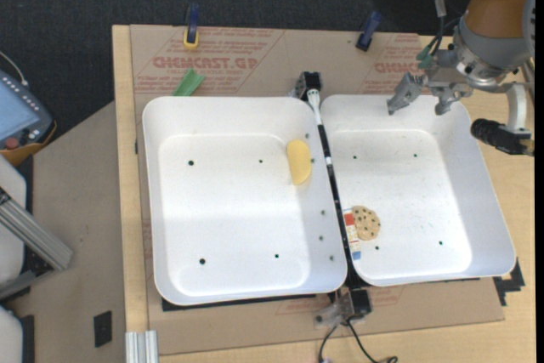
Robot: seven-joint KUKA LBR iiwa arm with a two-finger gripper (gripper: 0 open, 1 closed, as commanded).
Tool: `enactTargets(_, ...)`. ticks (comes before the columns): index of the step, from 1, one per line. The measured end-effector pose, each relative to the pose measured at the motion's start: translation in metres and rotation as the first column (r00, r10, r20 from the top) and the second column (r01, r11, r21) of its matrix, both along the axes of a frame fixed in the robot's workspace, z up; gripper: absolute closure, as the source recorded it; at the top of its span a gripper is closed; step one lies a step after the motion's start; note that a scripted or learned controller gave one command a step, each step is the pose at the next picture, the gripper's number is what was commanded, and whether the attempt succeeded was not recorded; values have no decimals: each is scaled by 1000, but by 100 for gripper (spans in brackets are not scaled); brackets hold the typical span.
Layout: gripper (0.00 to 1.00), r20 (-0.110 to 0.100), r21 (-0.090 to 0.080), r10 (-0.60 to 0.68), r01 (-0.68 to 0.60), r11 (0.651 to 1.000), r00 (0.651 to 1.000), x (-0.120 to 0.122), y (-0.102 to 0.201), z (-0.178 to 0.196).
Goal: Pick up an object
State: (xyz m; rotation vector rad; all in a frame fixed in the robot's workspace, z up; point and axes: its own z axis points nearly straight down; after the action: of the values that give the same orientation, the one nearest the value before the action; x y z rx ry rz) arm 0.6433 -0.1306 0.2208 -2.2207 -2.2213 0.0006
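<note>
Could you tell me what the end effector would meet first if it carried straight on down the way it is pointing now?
Probably the bare floor of the right bin near its far rim. The end effector hangs open above that corner, well away from the cookie packet, though its height is hard to judge.

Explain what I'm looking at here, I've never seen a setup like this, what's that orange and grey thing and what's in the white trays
This is one camera looking down at a slant on a workbench. The grey and orange thing at upper right is a robot arm; its two-fingered end effector hangs open over the far edge of the right bin, holding nothing. Two shallow white bins sit side by side. The left bin holds a yellow, banana-like object near its right wall. The right bin holds a small cookie-patterned packet near its left wall. The robot's job is to pick something up.
</note>
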Motion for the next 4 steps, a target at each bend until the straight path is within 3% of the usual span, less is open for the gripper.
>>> enactTargets(1, 0, -10, 3, -1, 1, 1000, 1000, -52, 26, -87)
enactTargets(2, 0, 6, -2, 3, -3, 1000, 1000, 26, 14, -138)
enactTargets(3, 100, 5, -2, 2, -2, 1000, 1000, 24, 14, -125)
enactTargets(4, 100, -1, 3, 3, -3, 1000, 1000, -46, 68, -31)
